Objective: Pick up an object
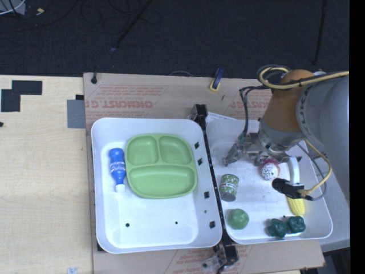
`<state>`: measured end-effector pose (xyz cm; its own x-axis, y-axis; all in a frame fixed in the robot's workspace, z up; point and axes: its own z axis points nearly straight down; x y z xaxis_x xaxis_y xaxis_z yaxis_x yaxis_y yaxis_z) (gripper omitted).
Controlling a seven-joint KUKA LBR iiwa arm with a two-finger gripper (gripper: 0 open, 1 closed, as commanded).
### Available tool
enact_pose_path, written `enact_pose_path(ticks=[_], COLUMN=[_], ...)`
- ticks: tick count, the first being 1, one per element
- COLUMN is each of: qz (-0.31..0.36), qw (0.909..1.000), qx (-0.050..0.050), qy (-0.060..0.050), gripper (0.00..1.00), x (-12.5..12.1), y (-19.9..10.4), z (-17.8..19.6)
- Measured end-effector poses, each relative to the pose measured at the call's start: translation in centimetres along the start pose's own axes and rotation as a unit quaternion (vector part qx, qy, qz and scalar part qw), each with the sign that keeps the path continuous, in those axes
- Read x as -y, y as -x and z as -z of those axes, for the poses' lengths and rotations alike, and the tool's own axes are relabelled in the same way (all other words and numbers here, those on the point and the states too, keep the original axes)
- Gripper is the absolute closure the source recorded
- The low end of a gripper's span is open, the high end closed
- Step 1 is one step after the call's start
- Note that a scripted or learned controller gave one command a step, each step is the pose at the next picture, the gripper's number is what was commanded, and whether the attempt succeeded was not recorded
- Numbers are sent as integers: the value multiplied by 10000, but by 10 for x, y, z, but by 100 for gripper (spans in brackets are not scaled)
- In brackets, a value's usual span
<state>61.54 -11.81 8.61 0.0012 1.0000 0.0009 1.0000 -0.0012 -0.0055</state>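
Pale wood bench (40, 170), a printed cardboard sheet (142, 99) on top, two white bins on that.

Likeliest pick: small can (229, 187) with a greenish label. It stands upright near the left wall of the right bin (325, 224), about midway along it. It is probably light and stiff, with a smooth round wall that could slip or tip if nudged off-centre. Best hold, by judgement, is across its sides at mid-height, coming straight down over the top.

Gripper (238, 157) sits just above the can in the view and is not touching it. The jaws appear spread apart with nothing between them. The bin floor shows in the gap.

Around the can:
- A green ball (238, 218) lies near it, toward the front edge.
- A white patterned ball (270, 170) lies to its right, close under the wrist.
- A yellow corn cob (296, 205) and dark green toys (285, 226) lie further right, well apart from the can.

The left bin (108, 227) holds a green divided plate (161, 165), with a blue bottle (117, 168) lying just beside it.
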Motion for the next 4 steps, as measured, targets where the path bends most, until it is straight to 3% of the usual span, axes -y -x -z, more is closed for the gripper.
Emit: enact_pose_path(ticks=[1, 3, 4], qz=[-19, 10, 14], qw=[10000, 10000, 10000], qx=[-2, 4, 4], qy=[-3, 36, 31], gripper=[100, 100, 100], x=[0, -4, -4], y=[1, -4, -3], z=[11, 115, 143])
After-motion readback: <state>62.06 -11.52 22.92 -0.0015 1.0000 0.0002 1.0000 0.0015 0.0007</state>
